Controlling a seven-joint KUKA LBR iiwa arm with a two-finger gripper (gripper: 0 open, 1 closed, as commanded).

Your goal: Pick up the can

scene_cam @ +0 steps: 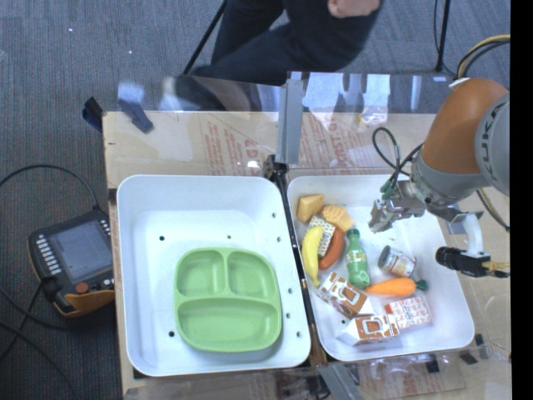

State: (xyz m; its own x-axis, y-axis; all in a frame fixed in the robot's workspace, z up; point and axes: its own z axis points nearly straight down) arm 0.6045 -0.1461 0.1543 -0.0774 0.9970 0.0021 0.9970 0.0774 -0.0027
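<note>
Starting at the gripper (388,215): I see it hanging over the upper middle of the right bin (462,311), with nothing visible between its fingers; whether they stand wide or narrow I cannot tell from this slant.

Item, task object: the can (398,262), lying on its side on the bin floor below and slightly right of the gripper, apart from it.

Item: orange carrot (391,287), just below the can, nearly touching it.

Item: green bottle (357,259), left of the can, lengthwise up the bin.

Item: banana (311,253) and a reddish sausage-shaped piece (332,249), side by side near the bin's left wall.

Item: yellow cheese wedge (311,207) at the upper left corner, a waffle-like piece (338,217) beside it.

Item: small cartons (371,313), clustered along the lower edge.

Item: left bin (141,265), bearing a green divided plate (226,300).

Item: pendant controller (73,258), on the floor left of the bench.
</note>
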